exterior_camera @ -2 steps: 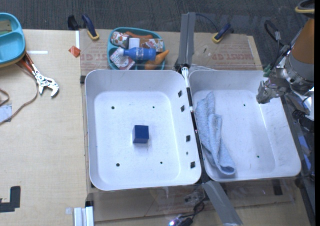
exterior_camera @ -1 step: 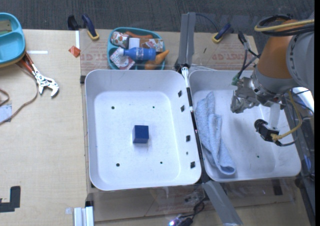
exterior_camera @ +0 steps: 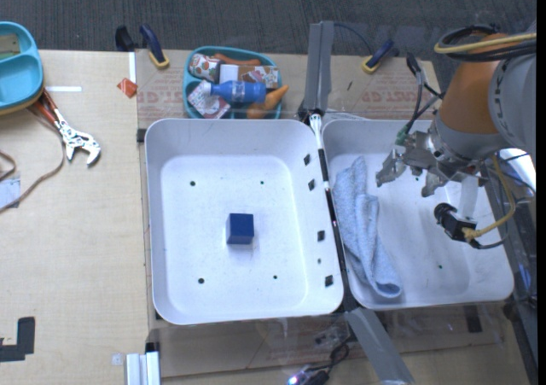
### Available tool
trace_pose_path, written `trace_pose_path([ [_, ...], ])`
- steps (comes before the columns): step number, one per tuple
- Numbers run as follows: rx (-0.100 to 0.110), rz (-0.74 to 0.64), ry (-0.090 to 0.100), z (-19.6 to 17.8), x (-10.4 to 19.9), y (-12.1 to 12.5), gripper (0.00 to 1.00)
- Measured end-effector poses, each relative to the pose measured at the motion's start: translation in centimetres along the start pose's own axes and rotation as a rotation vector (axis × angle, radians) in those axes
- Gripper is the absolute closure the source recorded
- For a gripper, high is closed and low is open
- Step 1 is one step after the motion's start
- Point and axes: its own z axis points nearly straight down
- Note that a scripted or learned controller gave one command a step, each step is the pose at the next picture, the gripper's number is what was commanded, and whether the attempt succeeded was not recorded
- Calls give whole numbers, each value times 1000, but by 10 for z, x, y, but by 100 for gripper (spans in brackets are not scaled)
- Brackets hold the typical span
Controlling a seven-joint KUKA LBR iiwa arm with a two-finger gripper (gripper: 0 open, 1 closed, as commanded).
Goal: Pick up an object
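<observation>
Two shallow white plastic bins side by side on the brown worktop [exterior_camera: 68, 289]: a left bin [exterior_camera: 162, 204] and a right bin [exterior_camera: 486, 285]. Inside the left bin, near its middle, one small dark blue cube [exterior_camera: 241, 228], sitting flat and alone, well apart from every wall. Inside the right bin, a soft light blue cloth [exterior_camera: 363, 230], crumpled into a long strip along the wall at 9 o'clock, running from 11 o'clock down to 7 o'clock. Over the right bin, toward 1 o'clock, the grey arm with its orange band [exterior_camera: 469, 106], reaching in from 3 o'clock. Below the band, the metal jaws [exterior_camera: 414, 174], hanging above the white floor of the right bin, just beside the cloth but not touching it. Nothing seen between the jaws. Open or closed: cannot tell, too small and mixed up with wires. Blue cube far from the jaws, off at 9 o'clock in the other bin. Above the left bin at 12 o'clock, a little teal bowl full of bright toys and packets [exterior_camera: 232, 84]. Far off at 10 o'clock on the worktop, a shiny silver wrench [exterior_camera: 77, 142] and the edge of a light blue tray [exterior_camera: 19, 67].
</observation>
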Motion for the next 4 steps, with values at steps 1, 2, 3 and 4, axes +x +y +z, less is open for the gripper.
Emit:
trace_pose_path([
  [1,-5,-149,-1,-22,-53,38,0],
  [2,-1,-131,1,16,-48,-6,0],
  [3,-2,172,0,-83,-52,-41,0],
  [4,-2,389,0,-99,38,-57,0],
])
